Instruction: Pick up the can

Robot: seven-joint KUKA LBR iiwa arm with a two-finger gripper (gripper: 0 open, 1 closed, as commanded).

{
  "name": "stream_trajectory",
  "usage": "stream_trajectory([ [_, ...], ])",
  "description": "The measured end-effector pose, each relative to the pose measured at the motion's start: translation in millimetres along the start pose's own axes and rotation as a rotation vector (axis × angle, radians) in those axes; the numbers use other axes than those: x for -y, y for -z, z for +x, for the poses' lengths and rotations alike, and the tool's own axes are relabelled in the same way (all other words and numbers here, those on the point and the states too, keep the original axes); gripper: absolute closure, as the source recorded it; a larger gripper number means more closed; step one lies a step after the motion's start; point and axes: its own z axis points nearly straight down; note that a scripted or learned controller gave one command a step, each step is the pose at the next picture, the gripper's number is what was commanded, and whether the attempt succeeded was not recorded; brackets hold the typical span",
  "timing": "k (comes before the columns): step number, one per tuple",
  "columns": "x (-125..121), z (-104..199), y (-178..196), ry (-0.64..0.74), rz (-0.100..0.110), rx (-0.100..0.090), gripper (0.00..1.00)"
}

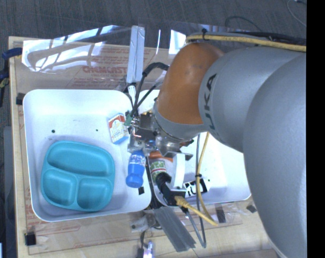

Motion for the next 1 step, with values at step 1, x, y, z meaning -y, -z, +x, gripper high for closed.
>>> stream_trajectory([
  [1, 5.1, 15.5, -73.7, -0.067, 0.005, 0.001, 1.00],
])
